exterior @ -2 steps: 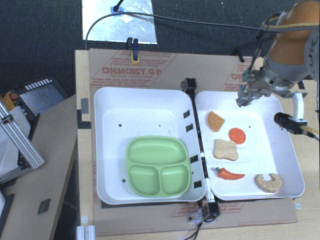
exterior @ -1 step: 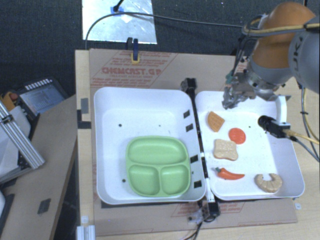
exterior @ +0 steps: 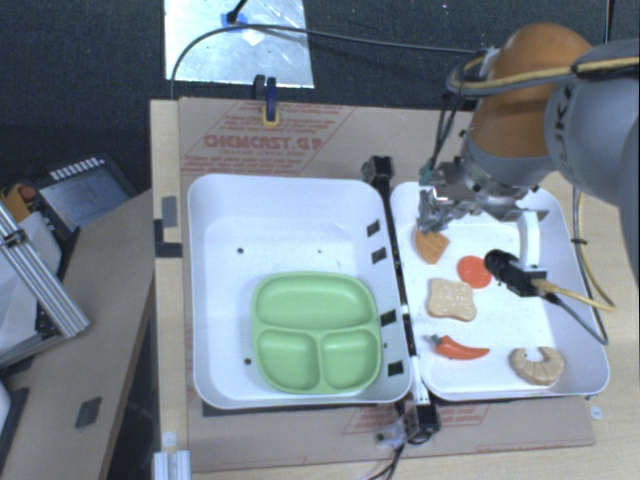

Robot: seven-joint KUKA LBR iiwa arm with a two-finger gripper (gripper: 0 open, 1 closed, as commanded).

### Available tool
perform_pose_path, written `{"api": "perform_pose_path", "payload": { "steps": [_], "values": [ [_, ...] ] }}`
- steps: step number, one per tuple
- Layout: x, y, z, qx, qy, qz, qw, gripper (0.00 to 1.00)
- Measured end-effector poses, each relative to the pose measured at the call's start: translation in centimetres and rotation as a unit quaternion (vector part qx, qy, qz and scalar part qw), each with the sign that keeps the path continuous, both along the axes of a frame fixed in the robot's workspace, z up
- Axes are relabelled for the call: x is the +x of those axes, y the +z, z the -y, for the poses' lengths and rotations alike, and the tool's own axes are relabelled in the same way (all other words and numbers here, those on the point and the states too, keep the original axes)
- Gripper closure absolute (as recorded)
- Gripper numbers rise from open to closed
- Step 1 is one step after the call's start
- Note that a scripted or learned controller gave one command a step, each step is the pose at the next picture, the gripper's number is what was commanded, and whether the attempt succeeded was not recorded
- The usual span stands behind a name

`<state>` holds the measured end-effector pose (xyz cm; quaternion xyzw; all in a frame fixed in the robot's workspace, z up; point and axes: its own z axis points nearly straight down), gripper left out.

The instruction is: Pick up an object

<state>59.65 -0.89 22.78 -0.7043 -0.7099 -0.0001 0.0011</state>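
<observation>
Honestly, the two-finger gripper (exterior: 432, 215) sits low in the right white bin (exterior: 585, 368), right over the small tan wedge-shaped food piece (exterior: 432, 245). Whether the jaws are open or closed can't be told from this slanted angle. For a clean pick, it probably wants the fingers straddling the wedge's narrow sides, staying apart from the round red tomato slice (exterior: 474, 271) nearby.

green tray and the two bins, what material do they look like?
Green divided tray: looks like moulded plastic, matte to satin, with soft rounded compartment ridges and even colour. Left bin and right bin: likely thin formed plastic, smooth white with a slight sheen and rounded rolled rims. Neither can be confirmed from looks alone.
</observation>
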Motion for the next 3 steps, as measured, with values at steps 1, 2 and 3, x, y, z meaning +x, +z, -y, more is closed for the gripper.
{"api": "perform_pose_path", "payload": {
  "steps": [1,2,3],
  "values": [
    [-1.1,-0.5,-4.7,-0.0002,0.000,0.000,1.0000,1.00],
    [-3.6,-1.4,-9.6,0.0003,0.001,0.000,1.0000,1.00],
    [-3.5,-1.4,-9.2,-0.0006,-0.002,0.001,1.0000,0.00]
  ]
}}
